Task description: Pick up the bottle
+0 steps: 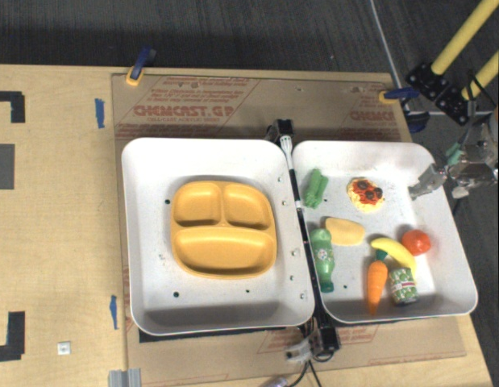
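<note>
bottle (322,259) in right bin, gripper (433,181) well apart

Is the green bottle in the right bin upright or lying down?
Lying down: the green bottle rests lengthwise on the right bin floor, along the wall nearest the left bin.

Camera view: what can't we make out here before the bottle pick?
- Gripper: at the right edge of the camera view, small and blurred; whether it is open or shut cannot be told.
- Arm: cut off by the right edge.
- Green bottle: label too small to read; it lies by the right bin's left wall, contact unclear.
- Can: print too small.
</note>
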{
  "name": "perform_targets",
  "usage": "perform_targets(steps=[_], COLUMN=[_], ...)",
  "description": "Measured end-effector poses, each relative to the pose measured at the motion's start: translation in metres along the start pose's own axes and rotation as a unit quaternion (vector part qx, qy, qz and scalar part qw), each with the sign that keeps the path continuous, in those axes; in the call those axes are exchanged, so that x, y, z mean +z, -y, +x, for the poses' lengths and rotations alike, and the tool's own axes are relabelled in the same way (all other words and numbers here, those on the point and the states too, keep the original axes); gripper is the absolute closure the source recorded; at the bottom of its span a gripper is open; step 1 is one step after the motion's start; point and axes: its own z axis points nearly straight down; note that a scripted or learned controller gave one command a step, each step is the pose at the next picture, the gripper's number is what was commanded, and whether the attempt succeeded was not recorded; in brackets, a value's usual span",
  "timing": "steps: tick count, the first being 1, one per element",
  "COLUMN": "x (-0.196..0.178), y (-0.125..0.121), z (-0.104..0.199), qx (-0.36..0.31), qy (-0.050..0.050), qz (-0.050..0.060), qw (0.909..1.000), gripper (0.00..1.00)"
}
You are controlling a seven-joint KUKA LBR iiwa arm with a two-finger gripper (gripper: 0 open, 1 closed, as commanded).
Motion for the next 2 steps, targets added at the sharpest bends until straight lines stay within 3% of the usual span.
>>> perform_targets(steps=[1,2], x=[0.120,0.128], y=[-0.009,-0.004], z=[0.055,0.105], qx=[0.090,0.188], qy=[-0.001,0.000], qz=[0.001,-0.002], qw=[0.9960,0.9822], gripper=[0.00,0.00])
